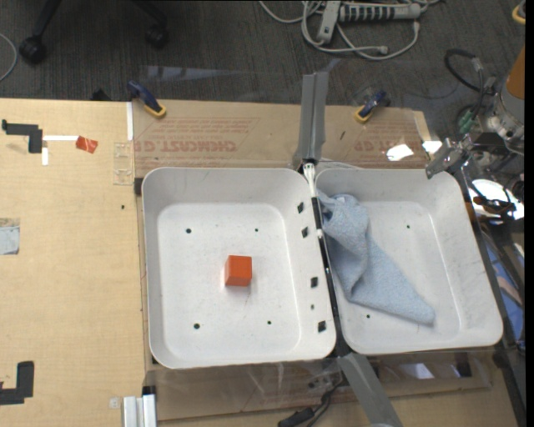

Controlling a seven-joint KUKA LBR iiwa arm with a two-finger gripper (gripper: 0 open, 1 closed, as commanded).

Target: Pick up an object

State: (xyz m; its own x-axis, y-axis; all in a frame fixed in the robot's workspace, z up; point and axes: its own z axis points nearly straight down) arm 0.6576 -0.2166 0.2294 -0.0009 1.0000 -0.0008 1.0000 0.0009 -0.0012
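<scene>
A small orange-red cube point(239, 271) rests on the floor of the left white bin point(167, 250), a little left of its middle. In the right white bin point(450, 250) a crumpled blue-grey cloth point(367, 258) lies against the left wall and stretches toward the front middle. My gripper point(450, 155) hangs over the far right corner of the right bin, well away from both the cloth and the cube. The arm behind it enters at the upper right and is partly cut off by the frame.
Two blue-and-yellow clamps point(147, 99) point(371, 105) hold the cardboard sheet point(225, 138) behind the bins. A wooden board point(58, 250) with a small red tag point(86, 144) lies to the left. Cables point(350, 25) trail on the floor at the back.
</scene>
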